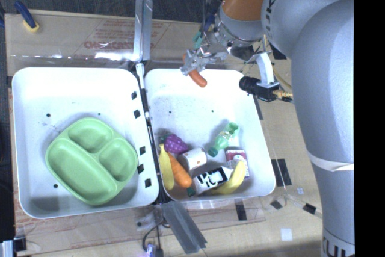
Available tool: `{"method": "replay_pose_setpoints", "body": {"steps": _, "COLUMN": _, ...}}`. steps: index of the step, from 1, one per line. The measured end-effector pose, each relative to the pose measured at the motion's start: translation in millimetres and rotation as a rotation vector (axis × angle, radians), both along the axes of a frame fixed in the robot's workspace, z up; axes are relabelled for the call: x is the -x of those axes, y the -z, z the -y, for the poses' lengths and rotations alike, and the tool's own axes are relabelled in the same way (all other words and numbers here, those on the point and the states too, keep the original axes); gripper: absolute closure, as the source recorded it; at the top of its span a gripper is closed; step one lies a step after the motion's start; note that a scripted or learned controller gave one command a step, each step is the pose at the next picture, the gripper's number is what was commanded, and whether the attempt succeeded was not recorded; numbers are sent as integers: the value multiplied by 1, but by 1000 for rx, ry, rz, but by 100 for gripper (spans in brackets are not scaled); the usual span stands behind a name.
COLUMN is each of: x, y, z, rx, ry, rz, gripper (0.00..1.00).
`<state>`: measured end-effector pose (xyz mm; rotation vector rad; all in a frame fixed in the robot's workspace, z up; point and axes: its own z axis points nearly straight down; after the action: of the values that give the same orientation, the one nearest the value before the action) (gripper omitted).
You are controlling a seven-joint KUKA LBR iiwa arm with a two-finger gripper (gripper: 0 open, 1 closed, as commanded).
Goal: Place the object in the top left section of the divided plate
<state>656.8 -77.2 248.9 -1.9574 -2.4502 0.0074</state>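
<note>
End effector (195,65) grips a small sausage (198,79) above the right bin's top edge; the green plate (90,159) lies far lower left.

Hand (194,65) gripping sausage (198,78) above bin (252,123)

Divided plate (90,161) is pale green, sitting in the white left bin (24,129). Right bin (252,123), also white, holds purple grapes (175,143), an orange carrot (179,171), yellow bananas (236,177), a green bottle (222,139) and a black-and-white carton (210,178) along its near edge. Orange-red sausage (198,79) at the far edge; arm (313,21) grey with an orange band.
</note>
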Motion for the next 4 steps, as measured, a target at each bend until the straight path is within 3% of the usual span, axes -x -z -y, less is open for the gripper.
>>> {"method": "replay_pose_setpoints", "body": {"steps": 1, "x": 10, "y": -14, "z": -66, "rx": 2, "ry": 94, "rz": -3, "gripper": 100}}
{"method": "replay_pose_setpoints", "body": {"steps": 2, "x": 8, "y": 63, "z": -148, "rx": 5, "ry": 338, "rz": -7, "gripper": 100}}
{"method": "replay_pose_setpoints", "body": {"steps": 3, "x": 78, "y": 84, "z": -187, "rx": 4, "ry": 195, "rz": -5, "gripper": 100}}
{"method": "replay_pose_setpoints", "body": {"steps": 4, "x": 77, "y": 83, "z": -186, "rx": 4, "ry": 197, "rz": -4, "gripper": 0}}
